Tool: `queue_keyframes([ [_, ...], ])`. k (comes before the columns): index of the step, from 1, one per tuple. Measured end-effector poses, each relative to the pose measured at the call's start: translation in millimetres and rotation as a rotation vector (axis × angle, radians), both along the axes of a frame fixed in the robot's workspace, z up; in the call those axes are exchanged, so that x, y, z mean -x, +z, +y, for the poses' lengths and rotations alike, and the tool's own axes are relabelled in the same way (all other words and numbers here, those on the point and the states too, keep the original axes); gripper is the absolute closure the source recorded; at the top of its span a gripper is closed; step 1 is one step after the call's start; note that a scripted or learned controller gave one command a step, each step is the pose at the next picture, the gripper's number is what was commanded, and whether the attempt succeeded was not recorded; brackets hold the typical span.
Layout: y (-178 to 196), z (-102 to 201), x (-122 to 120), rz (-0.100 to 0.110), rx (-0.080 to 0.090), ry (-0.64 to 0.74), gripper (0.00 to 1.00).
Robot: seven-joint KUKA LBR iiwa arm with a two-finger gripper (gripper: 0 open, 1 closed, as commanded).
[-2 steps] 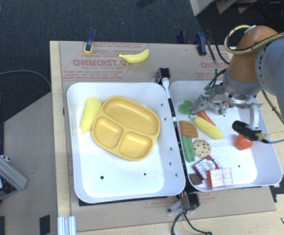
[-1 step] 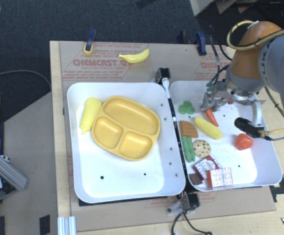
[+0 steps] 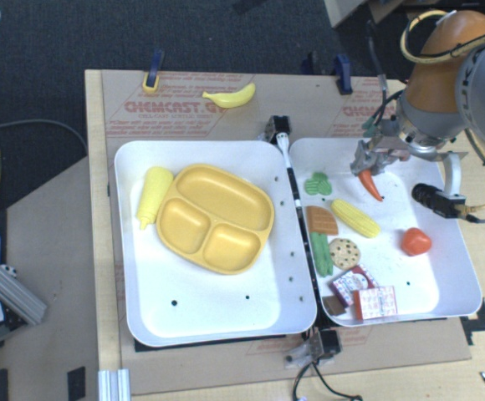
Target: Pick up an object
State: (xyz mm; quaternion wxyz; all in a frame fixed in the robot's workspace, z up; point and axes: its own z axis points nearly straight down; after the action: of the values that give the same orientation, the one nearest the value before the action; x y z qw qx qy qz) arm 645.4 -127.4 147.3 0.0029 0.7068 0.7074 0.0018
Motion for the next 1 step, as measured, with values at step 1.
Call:
queue_keyframes([
  [1, 46.8, -7.0, -1.1, -0.001, 0.001, -0.001, 1.0],
])
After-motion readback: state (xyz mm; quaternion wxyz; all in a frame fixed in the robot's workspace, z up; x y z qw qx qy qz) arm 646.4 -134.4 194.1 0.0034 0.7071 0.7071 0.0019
